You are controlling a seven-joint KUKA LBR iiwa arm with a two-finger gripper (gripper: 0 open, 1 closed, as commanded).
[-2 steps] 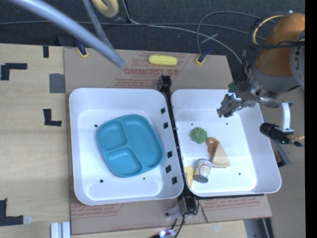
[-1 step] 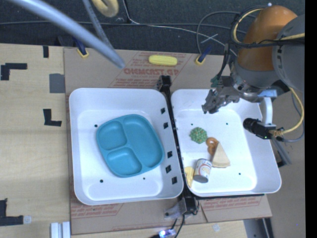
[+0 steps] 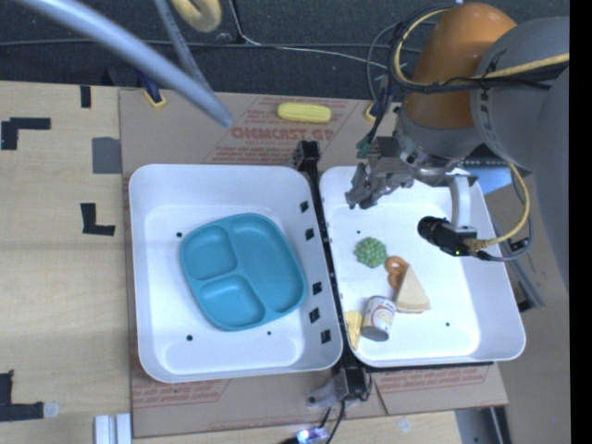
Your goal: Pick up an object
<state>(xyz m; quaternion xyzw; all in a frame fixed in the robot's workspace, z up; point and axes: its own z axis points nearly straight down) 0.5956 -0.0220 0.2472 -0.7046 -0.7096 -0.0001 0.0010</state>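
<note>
Nearest to me along the bottom of the view, the cardboard-coloured sheet (image 3: 250, 405) covering the desk (image 3: 55, 276) runs under two shallow white plastic bins. In the right-hand white bin (image 3: 490, 340), close to its near left corner, I see a small tin can with a red-and-white label (image 3: 376, 318) lying tilted on its side; a yellowish scrap (image 3: 353, 323) just to its left is partly hidden behind the bin wall and I cannot make out what it is. Just beyond the can sits a pale tan wedge-shaped piece (image 3: 413, 294), touching a small orange loop-shaped item (image 3: 397, 269) whose form is too small to read well. A little farther lies a bumpy round green object (image 3: 370, 251), apart from the others. The left-hand white bin (image 3: 153, 248) holds a smooth blue three-compartment plate (image 3: 242, 271). Farther in, the dark two-finger pincer (image 3: 363, 195) hangs over the far left corner of the right bin, above bare white floor and clear of every object; its fingers are dark and bunched, and I cannot tell whether they are parted or closed. Nothing shows between them. The grey arm with its glossy orange band (image 3: 458, 58) is cut off at the right edge. Beyond the bins a yellow oblong object (image 3: 303, 112) rests on the cardboard.
</note>
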